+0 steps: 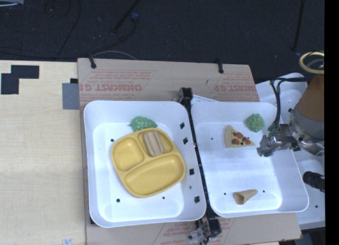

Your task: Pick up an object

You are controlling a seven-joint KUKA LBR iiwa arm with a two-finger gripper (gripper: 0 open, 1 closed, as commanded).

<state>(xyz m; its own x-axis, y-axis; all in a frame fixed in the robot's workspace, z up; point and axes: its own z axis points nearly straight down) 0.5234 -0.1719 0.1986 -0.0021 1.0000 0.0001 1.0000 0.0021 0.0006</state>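
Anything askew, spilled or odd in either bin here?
Little stands out. The yellow tray sits turned at an angle in the left bin, a green piece against its far edge. In the right bin, pizza slice, green piece and cone lie apart, nothing spilled.

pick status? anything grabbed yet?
Done: the arm has reached into the right bin, with the gripper at its right side, close to the pizza slice and the green broccoli-like piece. In hand: nothing visibly between the fingers; whether they are open or shut is unclear. Left: the grasp and lift. The pizza slice, green piece and cone all lie on the bin floor.
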